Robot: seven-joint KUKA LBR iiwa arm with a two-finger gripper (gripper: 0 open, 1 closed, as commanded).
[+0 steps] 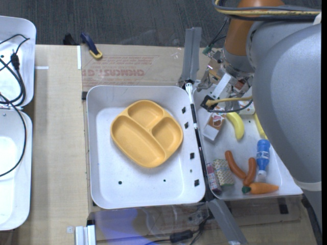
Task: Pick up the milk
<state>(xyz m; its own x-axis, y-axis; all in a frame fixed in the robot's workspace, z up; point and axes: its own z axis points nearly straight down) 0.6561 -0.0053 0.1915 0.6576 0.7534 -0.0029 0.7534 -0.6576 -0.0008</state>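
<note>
The milk (213, 127) is a small white carton with a brown top. It lies in the right bin (286, 185), near the bin's left wall and beside a yellow banana (236, 125). My gripper (225, 87) hangs over the far end of the right bin, a short way beyond the carton and apart from it. Nothing shows between the gripper and the carton. The grey arm covers the right side of that bin.
The left bin (102, 152) holds a yellow divided plate (147, 132). In the right bin also lie two sausages (235, 165), a carrot (261, 189), a blue bottle (262, 158) and a patterned box (222, 174).
</note>
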